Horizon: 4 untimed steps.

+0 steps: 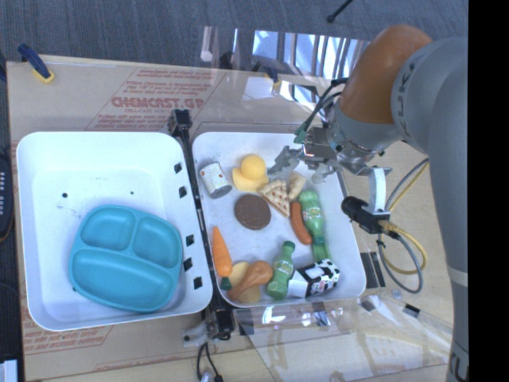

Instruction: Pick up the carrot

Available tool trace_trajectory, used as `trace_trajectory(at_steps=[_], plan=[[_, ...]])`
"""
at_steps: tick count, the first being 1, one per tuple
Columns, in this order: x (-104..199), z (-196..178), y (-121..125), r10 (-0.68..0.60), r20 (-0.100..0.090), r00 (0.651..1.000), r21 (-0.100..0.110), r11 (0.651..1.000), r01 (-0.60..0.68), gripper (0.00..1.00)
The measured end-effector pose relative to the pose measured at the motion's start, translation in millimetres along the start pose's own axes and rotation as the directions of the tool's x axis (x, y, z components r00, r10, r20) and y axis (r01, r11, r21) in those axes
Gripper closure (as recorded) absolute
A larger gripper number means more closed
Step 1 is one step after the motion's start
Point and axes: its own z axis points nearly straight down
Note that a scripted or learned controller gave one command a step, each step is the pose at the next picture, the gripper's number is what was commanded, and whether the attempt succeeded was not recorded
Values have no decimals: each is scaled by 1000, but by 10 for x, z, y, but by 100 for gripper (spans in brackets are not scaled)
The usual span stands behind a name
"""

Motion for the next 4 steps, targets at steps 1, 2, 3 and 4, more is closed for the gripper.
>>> trace_trajectory(at_steps=[1,2,3,4], plan=[[66,1173,451,92,-1,996,11,996,-91,0],[77,1019,484,84,-3,996,5,996,-84,100],[76,1020,483,83,-2,997,5,997,-83,0],[63,1318,680,215,-2,977,-15,977,-215,0]])
